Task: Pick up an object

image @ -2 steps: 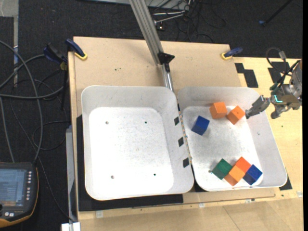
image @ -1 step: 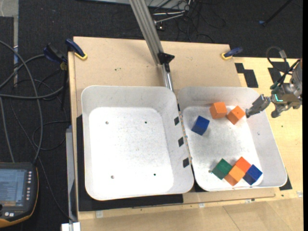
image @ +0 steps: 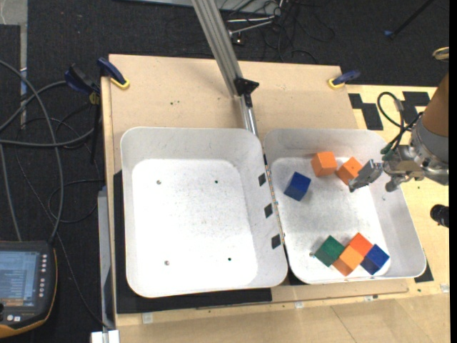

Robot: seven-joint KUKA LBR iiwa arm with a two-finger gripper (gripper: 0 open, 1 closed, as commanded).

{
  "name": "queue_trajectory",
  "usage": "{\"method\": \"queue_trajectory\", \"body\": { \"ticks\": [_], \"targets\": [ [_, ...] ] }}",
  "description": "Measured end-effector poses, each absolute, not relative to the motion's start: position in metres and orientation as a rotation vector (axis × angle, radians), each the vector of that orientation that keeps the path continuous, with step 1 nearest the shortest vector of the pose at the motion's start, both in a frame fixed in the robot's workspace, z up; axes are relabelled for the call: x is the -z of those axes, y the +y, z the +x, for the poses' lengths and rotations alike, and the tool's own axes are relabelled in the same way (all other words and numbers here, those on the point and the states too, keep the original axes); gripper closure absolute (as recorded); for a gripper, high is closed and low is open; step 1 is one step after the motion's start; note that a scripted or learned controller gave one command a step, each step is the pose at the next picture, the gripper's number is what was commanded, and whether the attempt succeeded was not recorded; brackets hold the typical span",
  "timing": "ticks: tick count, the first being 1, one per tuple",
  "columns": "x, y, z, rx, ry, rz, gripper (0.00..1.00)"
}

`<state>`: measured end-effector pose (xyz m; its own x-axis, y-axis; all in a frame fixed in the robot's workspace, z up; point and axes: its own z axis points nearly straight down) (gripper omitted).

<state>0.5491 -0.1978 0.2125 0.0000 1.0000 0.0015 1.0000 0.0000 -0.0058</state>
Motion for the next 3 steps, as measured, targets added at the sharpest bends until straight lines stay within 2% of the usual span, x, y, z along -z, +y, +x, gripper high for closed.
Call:
{"method": "queue_trajectory", "body": {
  "ticks": [2,3],
  "targets": [
    [-0.099,-0.204,0.543,-0.004,-2.217,-2.219,0.00],
    [-0.113,-0.205,0.545,0.001,-2.222,-2.224,1.00]
  ]
}}
